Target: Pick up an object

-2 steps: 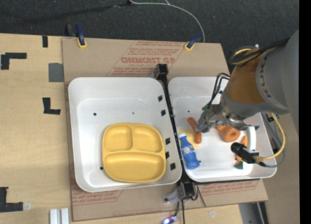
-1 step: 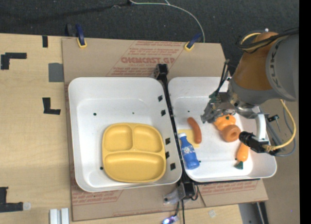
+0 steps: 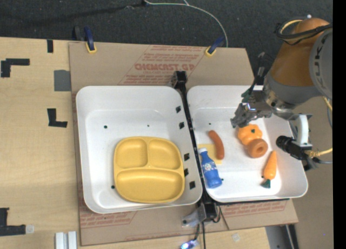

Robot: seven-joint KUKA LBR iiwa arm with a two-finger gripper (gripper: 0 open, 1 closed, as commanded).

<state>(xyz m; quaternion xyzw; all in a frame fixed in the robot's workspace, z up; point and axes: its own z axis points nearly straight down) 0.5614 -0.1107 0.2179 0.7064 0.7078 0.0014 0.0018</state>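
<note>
Bins on your bench sit side by side, touching along a black divider. Your left bin [image 3: 92,134] carries a yellow divided plate [image 3: 148,169], lying flat toward the near wall. Your right bin [image 3: 216,105] carries the loose items: a red sausage [image 3: 217,143] near the divider, a blue bottle [image 3: 210,169] just below it with a small yellow piece [image 3: 204,148] at its cap, an orange pumpkin-like toy [image 3: 248,134], an orange ring-shaped piece [image 3: 257,148] touching that toy, and a carrot [image 3: 270,167] toward the near right corner.

Your arm [image 3: 300,59] enters from the right, and the gripper [image 3: 246,114] hangs low over the right bin, just above and left of the pumpkin-like toy. You cannot tell from this angle how wide the gripper is set. You see nothing between its tips; every item rests on the bin floor.
</note>
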